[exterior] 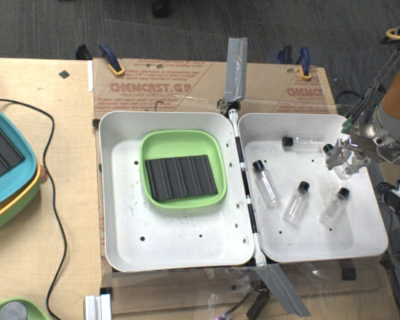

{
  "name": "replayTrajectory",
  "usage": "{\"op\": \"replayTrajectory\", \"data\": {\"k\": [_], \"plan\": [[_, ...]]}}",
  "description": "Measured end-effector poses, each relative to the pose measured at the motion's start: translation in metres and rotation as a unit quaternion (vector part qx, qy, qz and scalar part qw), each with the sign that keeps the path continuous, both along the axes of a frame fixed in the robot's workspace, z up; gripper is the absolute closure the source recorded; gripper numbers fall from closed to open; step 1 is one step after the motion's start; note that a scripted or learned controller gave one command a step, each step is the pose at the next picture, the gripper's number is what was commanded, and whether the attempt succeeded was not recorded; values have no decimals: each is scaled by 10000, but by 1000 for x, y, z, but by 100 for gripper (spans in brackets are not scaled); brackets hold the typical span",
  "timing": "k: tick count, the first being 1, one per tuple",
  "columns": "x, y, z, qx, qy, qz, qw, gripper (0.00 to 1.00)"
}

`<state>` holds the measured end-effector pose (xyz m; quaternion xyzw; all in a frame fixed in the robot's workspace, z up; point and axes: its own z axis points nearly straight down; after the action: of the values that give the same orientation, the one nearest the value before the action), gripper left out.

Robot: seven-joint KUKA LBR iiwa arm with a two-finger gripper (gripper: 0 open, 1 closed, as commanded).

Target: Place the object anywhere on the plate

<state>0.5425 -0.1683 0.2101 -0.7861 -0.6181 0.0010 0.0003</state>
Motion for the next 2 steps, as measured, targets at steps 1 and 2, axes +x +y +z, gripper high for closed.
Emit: {"op": "replayTrajectory", "data": {"k": [1, 2], "plan": [[0, 0, 0, 0, -1, 0, 10000, 0], [-20, 12, 56, -7, 4, -1046, 9945, 0]]}}
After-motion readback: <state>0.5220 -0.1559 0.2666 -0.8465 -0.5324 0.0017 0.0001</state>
